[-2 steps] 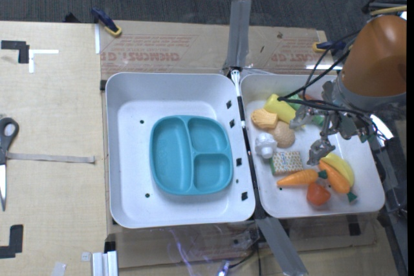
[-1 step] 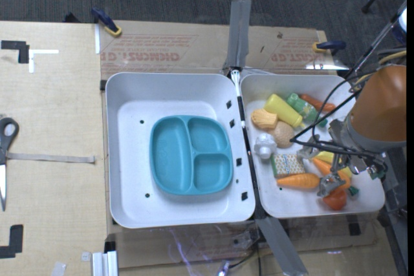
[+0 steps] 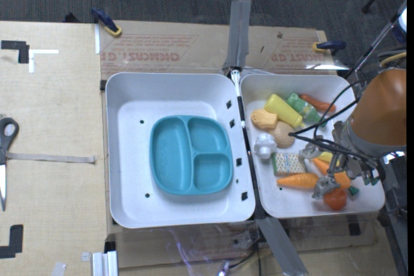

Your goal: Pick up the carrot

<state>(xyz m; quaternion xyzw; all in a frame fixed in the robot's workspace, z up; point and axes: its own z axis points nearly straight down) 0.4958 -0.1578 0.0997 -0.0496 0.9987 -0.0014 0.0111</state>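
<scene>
Over the right bin [image 3: 372, 205], pincer [image 3: 326, 185], grip unreadable, hangs beside carrot [image 3: 297, 181].

The carrot [image 3: 298, 181] lies flat near the front of the right bin [image 3: 367, 207], pointed end toward the left, just beside a speckled packet [image 3: 286, 163] and a red tomato-looking thing [image 3: 335, 199]. The arm's gripper [image 3: 328, 180] hangs low right over the carrot's thick end, and the same bin is pretty crowded with a yellow bottle [image 3: 284, 109], a green piece [image 3: 304, 106] and a second carrot [image 3: 315, 102] at the back. Over in the left bin [image 3: 123, 197] there's a teal divided plate [image 3: 191, 154], and scissors [image 3: 6, 145] sit on the tabletop [image 3: 52, 203] at the far left.
</scene>
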